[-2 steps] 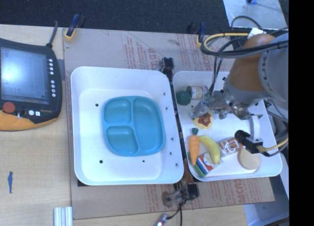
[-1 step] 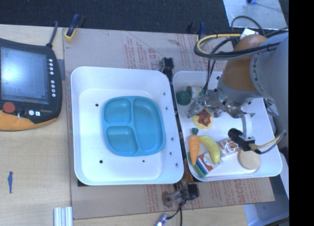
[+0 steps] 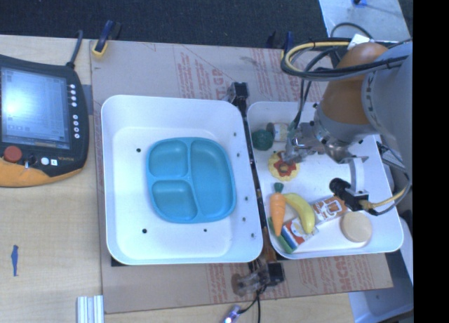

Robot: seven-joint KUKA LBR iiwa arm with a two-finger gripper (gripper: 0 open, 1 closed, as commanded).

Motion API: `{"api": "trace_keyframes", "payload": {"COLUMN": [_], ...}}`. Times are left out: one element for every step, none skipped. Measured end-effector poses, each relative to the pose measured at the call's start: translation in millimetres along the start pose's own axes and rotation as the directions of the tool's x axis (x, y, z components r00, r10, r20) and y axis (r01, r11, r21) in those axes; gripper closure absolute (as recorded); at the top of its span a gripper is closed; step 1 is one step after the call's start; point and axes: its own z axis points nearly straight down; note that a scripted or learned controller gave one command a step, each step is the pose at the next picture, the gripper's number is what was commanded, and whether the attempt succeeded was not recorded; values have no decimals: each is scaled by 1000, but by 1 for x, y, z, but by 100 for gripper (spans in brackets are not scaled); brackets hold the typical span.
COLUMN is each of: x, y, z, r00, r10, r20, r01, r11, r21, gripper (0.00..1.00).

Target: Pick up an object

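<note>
objects for picking lie in the right bin (image 3: 375, 244): a carrot (image 3: 278, 211) and a banana (image 3: 302, 211) touching side by side near the front left corner, a red-and-white carton (image 3: 317, 218) just beside the banana, a pale round piece (image 3: 356, 228) at the front right, a dark green item (image 3: 263, 139) at the back left, and a yellow-and-red toy (image 3: 283, 168) between them. gripper (image 3: 295, 147) hangs low over the back of that bin, just beside the yellow-and-red toy; whether it is spread or closed cannot be told from this angle, and nothing is seen held. left bin (image 3: 119, 174) carries a blue divided plate (image 3: 191, 179). judgement: the toy is the nearest candidate and stands apart from its neighbours. recommended: centre over it, descend straight, close on its narrower span, lift vertically. risk: flat item may slip; the bin wall lies near.
</note>
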Motion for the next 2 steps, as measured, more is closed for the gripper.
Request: {"api": "trace_keyframes", "payload": {"x": [0,-18], "y": [-1,-84], "z": [1,10], "r00": [1000,1000], "r10": [0,3], "r20": [1,-6], "r01": [0,-3], "r11": [1000,1000], "r21": [3,6], "gripper": [0,0]}}
